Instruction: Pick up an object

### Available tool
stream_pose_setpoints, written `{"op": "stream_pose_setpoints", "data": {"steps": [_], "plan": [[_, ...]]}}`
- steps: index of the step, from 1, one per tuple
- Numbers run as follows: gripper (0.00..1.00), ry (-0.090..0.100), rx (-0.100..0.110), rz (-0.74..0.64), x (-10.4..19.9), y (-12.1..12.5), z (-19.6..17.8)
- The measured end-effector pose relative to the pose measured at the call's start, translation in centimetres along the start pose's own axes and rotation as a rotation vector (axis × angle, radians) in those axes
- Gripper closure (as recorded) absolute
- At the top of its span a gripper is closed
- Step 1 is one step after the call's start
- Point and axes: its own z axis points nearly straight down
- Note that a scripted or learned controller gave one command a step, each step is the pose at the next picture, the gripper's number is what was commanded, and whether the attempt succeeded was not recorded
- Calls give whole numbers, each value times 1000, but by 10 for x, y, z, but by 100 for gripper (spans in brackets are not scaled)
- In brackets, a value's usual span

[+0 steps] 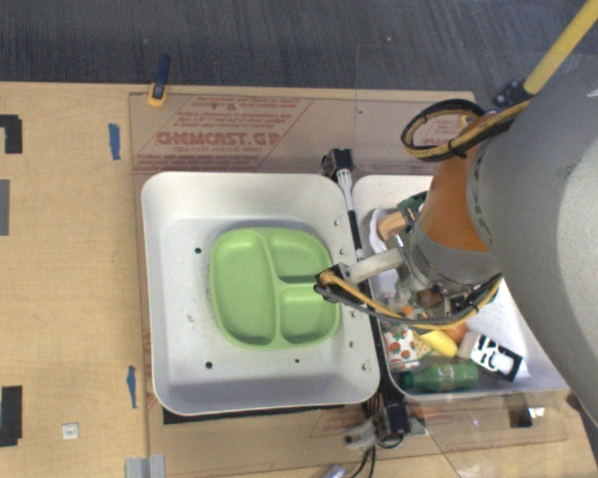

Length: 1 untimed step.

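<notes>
Grey and bulky, the arm (pixel 538 207) is leaning in over the right bin (pixel 538 361), and its wrist is covering the gripper, so whether it is spread or pressed together I cannot tell. Nothing is showing as held. The likely targets are lying in the near end of that right bin, clustered just below the wrist: a green bottle (pixel 441 375) lying on its side, a yellow piece (pixel 437 342) just above it, a white item with red and green spots (pixel 400 347) to their left, and a white-and-black object (pixel 496 357) to their right. They are crowding and touching one another, so the step in hand, as I judge it, is settling on one of them; doing it well would mean coming straight down on a piece with free flanks, such as the bottle across its narrow width, and keeping clear of the bin wall and of the yellow and black cables (pixel 379 302) that are trailing off the wrist. A glancing descent onto the pile would probably just shove things aside. Counting: two white bins are sitting side by side; the left bin (pixel 169 297) is holding one green divided plate (pixel 274 287); four loose objects are visible in the right bin, and more may be hiding under the arm.
</notes>
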Motion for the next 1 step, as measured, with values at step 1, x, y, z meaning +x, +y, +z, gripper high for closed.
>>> {"op": "stream_pose_setpoints", "data": {"steps": [1], "plan": [[100, 8, -7, -44, 43, 41, -51]]}}
